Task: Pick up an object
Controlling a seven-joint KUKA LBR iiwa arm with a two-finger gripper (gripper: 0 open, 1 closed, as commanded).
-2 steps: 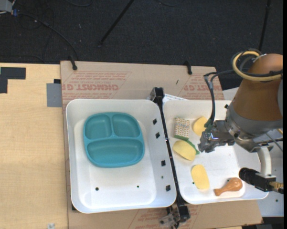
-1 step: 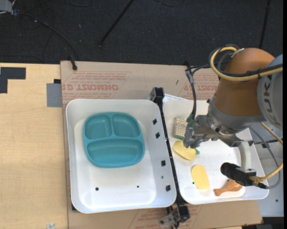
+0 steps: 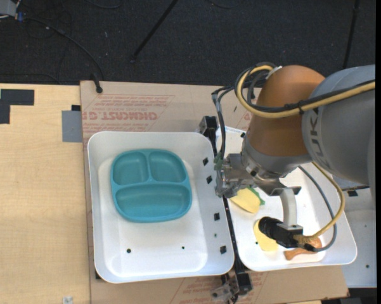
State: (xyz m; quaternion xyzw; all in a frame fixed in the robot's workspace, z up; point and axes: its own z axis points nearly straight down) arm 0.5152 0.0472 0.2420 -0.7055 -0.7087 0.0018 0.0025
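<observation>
Smooth teal three-compartment plate (image 3: pixel 151 185) lies in the glossy white left bin (image 3: pixel 152 252). Right bin (image 3: pixel 342 249) is largely covered by the grey-and-orange arm (image 3: pixel 285 119). Gripper (image 3: pixel 230 185) sits low at that bin's left wall, and whether it's released or clenched can't be told. A soft-looking yellow wedge (image 3: pixel 245 201) lies just lower right of it, beside a green bit (image 3: pixel 260 199). A second yellow piece (image 3: pixel 265 240) and an orange item (image 3: pixel 297 253) lie lower in the frame.

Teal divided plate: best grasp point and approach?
Probably the raised rim of the teal plate, on the edge facing the arm, coming straight down from above. It lies flat in its white bin, looks too wide to span, and that edge has free space beside it for a finger.
</observation>
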